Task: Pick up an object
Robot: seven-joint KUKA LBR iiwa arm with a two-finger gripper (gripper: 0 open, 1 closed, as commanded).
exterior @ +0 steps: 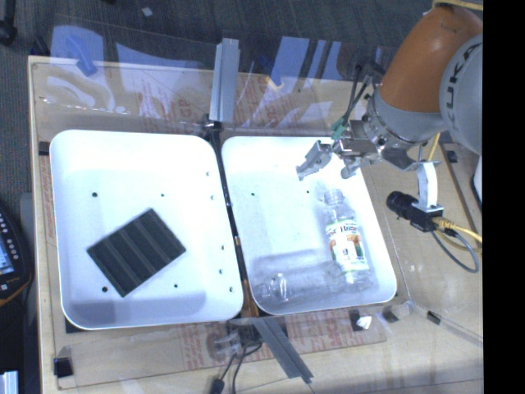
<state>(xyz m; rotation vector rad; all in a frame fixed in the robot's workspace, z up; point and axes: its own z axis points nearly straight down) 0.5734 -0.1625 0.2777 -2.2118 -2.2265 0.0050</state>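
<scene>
In the right bin [271,220] lies a clear plastic bottle [345,236] with a white label, along the bin's right side. A second clear bottle [295,279] lies along the bin's front edge. A black ribbed slab [136,251] rests flat in the left bin [107,162]. My gripper [330,161] hovers over the back of the right bin, just above the labelled bottle's cap end. Its two grey fingers stand spread apart with nothing between them.
A grey metal post [224,79] stands behind the seam between the two bins. Clear plastic sheets [131,64] line the back of the bench. A metal bracket [275,347] sticks out at the front below the bins.
</scene>
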